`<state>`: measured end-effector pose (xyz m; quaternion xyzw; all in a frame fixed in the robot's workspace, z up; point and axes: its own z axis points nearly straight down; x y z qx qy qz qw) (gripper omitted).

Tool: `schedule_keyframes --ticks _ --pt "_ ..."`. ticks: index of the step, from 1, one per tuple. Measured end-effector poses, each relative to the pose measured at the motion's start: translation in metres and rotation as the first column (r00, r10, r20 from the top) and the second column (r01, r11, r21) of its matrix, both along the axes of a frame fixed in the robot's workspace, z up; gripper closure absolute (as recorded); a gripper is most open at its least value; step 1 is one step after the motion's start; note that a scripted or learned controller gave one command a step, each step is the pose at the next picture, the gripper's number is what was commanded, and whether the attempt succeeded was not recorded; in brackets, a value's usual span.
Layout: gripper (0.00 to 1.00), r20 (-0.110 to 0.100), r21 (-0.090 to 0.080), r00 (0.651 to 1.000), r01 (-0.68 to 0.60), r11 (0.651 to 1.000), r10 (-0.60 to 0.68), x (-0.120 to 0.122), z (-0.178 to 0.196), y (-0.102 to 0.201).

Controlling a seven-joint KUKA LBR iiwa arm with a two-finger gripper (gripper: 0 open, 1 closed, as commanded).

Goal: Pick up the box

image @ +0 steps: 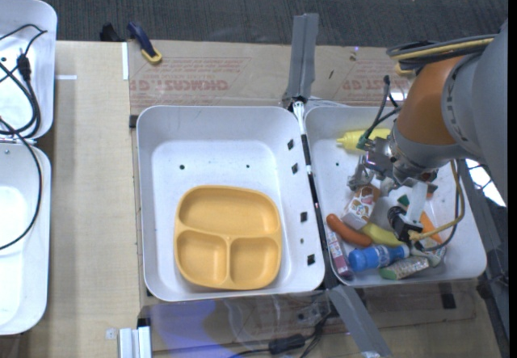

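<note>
Holding clutter (box included): right bin (323, 126)

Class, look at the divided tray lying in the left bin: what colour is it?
The divided tray is plain yellow-orange, seen clearly in the camera view.

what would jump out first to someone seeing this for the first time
Probably the yellow divided tray lying alone in the left bin. Next, the grey and orange arm reaching down into the right bin, over a crowded heap of small items including a blue bottle.
</note>
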<state>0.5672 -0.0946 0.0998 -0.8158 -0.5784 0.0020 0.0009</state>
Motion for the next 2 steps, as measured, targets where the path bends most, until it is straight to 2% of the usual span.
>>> schedule_keyframes --ticks 1,2 --pt "1.0 0.002 -0.002 0.995 0.098 0.995 -0.098 0.0893 0.1738 0.021" --pt "1.0 -0.002 -0.005 0.995 0.095 0.995 -0.095 0.0894 0.1811 0.021"
